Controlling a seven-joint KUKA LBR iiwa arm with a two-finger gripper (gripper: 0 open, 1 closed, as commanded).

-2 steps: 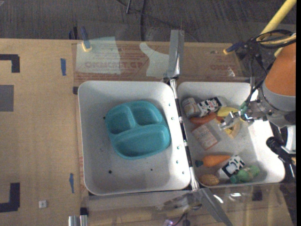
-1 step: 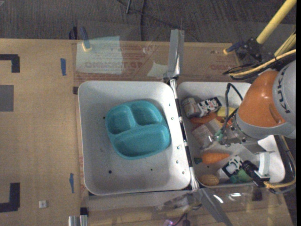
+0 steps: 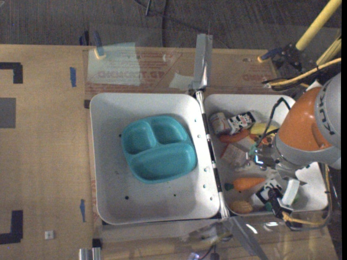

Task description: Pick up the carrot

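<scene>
1. The arm [image 3: 312,126] reached in from the right and stood over the right bin [image 3: 320,199].
2. The gripper [image 3: 259,157] was low in the middle of that bin, among the small things there. I cannot tell if it was released or clenched, because the picture is too unclear at that place.
3. The carrot [image 3: 246,184] lay on the floor of the right bin, just below the gripper and near the left wall. Its green end pointed to the left.
4. A small tan round thing [image 3: 241,206] lay near the carrot, closer to the front corner.
5. A can [image 3: 218,122] and a black and white box [image 3: 240,122] lay at the back of the right bin.
6. The left bin [image 3: 108,199] held a teal plate [image 3: 158,149] with three compartments.
</scene>
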